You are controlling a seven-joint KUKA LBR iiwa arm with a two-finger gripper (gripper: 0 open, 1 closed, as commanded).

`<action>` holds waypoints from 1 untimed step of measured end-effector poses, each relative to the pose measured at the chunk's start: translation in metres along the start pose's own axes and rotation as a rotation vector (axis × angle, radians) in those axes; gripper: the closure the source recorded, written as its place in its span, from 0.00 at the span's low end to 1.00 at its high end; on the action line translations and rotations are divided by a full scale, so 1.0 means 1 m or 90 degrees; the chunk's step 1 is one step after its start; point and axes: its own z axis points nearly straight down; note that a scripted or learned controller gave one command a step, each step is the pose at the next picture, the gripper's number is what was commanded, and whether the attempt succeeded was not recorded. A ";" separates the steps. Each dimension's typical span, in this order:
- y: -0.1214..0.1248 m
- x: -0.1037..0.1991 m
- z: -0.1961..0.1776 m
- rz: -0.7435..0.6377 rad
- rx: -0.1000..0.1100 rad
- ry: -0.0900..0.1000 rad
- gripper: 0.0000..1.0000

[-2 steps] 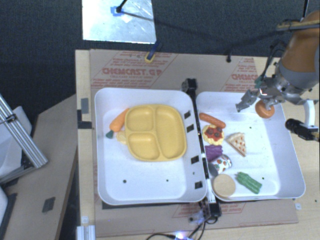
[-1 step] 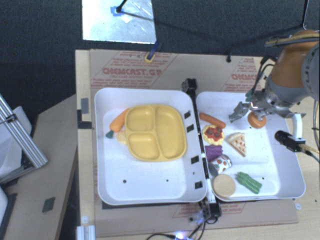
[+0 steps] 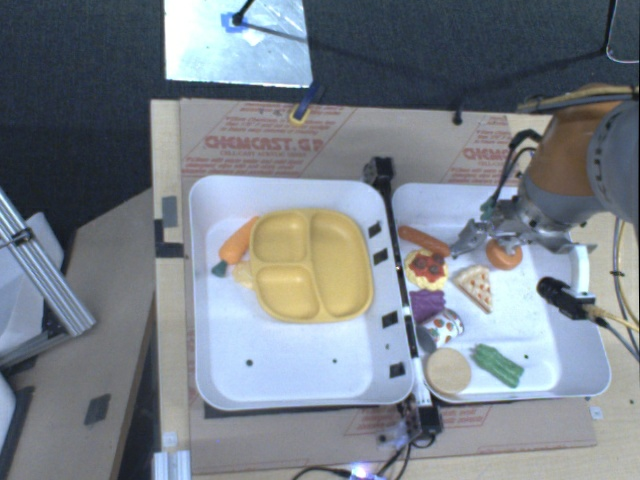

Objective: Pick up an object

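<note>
In the right bin (image 3: pixel 585 363), at centre right of the frame, the claw (image 3: pixel 484 230) is held low among toy foods, just left of an orange round piece (image 3: pixel 505 256). Whether it is spread cannot be told; nothing is seen pinched. The approach step seems under way; next, a descent and closure are called for.

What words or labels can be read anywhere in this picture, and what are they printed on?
"CHEMCAST. G P": red print on the brown sheet under the bins, beyond the left bin.
The same red print seems to repeat beyond the right bin, partly hidden by the arm; I cannot read it in full.
Smaller red lines under each print: too blurred to read.
The toy foods and yellow tray bear no readable text.
</note>
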 end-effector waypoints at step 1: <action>0.002 0.001 0.035 0.000 -0.001 0.000 0.00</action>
